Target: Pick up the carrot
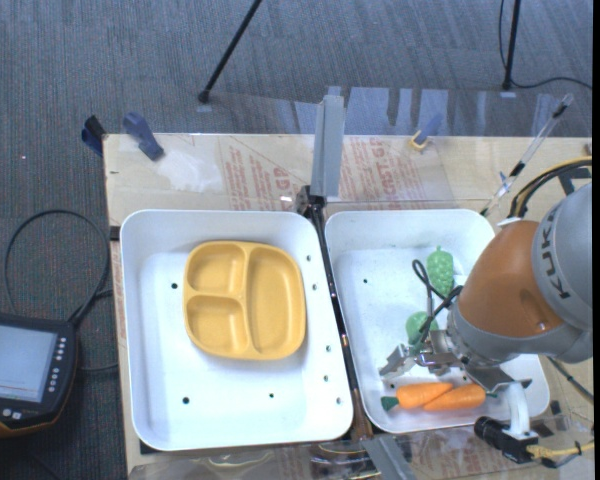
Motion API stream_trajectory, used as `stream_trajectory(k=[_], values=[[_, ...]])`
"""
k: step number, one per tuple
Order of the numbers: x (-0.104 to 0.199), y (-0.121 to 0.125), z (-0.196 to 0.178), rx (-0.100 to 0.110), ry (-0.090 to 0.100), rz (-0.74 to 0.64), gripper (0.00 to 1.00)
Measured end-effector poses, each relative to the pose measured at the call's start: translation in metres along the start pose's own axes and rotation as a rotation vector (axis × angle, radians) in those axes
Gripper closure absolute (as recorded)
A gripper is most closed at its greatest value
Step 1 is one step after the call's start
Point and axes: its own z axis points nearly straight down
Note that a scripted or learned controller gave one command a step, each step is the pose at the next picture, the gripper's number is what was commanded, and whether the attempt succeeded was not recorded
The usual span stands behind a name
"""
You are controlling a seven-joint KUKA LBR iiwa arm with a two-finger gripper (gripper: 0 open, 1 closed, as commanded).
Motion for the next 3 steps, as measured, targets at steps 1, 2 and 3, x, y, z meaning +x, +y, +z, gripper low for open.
stream_trajectory(k=[1, 2, 3], values=[[-0.077, 0.012, -0.068, -0.011, -0.004, -0.043, 0.00], [-0.029, 0.000, -0.050, 0.000, 0.000, -0.014, 0.00], [-0.005, -0.001, -0.021, 0.001, 0.000, 0.007, 0.00]])
